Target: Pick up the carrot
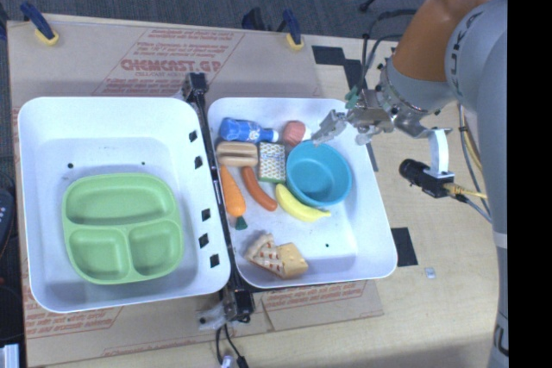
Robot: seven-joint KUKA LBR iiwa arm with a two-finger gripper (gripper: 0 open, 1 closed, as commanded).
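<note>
Table [448, 306]: tan top, with a printed cardboard sheet under two white bins set side by side.
Left bin [34, 185]: holds a green divided plate [123, 227], three compartments, lying flat near the bin's middle.
Right bin [366, 241]: crowded with toy food along its left and upper parts.
Carrot [231, 195]: orange, lying lengthwise against the right bin's left wall, green stub toward the near edge, just below the hot dog bun [237, 153].
Blue bottle [243, 131]: on its side at the bin's far left corner, above the bun.
Sausage [258, 188]: orange-red, slanting just right of the carrot, close but apart from it.
Checkered block [272, 161]: upright between bun and blue bowl [318, 173].
Banana [298, 205]: yellow, curved under the bowl's near rim.
Waffle pieces [276, 257]: near the bin's front edge.
Pink round piece [294, 132]: by the far wall.
Pincer [330, 125]: over the bin's far right corner, above the bowl's rim, well apart from the carrot; fingers slightly parted, nothing between them.
</note>
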